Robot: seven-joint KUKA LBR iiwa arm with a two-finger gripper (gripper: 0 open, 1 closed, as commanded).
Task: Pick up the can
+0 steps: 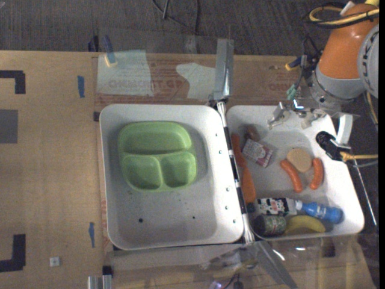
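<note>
— Two bins on the table (pixel 54 131), side by side. Which one has the can?

— The right bin (pixel 355 188). Look down at about seven o'clock in it: the can (pixel 269 224), dark with a greenish label, lying on its side in the near corner, tight against the wall it shares with the left bin (pixel 111 179).

— What's crowding it?

— Plenty. A banana (pixel 305 224) touches it on the three o'clock side, and a bottle (pixel 298 208) with a blue end lies just beyond it at twelve. A long carrot (pixel 248 184) runs along the divider and ends near the can's top.

— And the arm?

— Up at one o'clock of that bin, orange band showing. The gripper (pixel 293 109) hangs over the far rim, well apart from the can. Its fingers look spread, with nothing between them, though they're small and blurry from where I stand.

— So nothing's been grabbed.

— Not yet, I'd say. It looks like the approach step: the reach across the bin hasn't been made.

— What will it need?

— My guess: travel toward seven o'clock, pass over the sausages (pixel 302 175) and the small packet (pixel 257 153), then come down with the fingers set across the can's narrow width. The banana and the wall leave little room, so the line-up has to be careful.

— The green tray (pixel 157 155)?

— Sits in the left bin, out of the way.
</note>
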